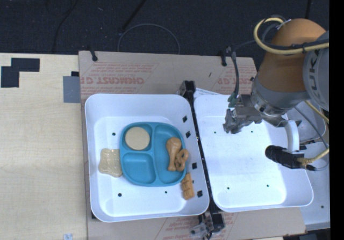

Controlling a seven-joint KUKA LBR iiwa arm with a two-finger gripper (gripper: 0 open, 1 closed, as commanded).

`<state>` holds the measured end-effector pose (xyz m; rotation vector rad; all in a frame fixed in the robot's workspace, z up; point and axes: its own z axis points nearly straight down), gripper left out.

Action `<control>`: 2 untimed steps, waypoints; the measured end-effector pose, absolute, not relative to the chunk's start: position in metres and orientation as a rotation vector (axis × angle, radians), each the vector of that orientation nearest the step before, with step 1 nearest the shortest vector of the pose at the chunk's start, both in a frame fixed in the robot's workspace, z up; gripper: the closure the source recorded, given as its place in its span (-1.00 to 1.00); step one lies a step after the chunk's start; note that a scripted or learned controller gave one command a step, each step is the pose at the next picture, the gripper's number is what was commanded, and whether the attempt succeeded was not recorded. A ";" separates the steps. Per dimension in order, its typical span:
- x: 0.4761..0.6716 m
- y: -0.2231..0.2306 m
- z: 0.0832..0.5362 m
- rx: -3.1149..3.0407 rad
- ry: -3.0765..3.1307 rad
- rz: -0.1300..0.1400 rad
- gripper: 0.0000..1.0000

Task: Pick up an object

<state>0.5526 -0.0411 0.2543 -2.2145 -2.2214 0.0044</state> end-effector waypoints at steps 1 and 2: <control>0.558 0.018 0.240 -2.215 -2.222 0.005 1.00; 0.568 0.066 0.225 -2.215 -2.223 0.004 1.00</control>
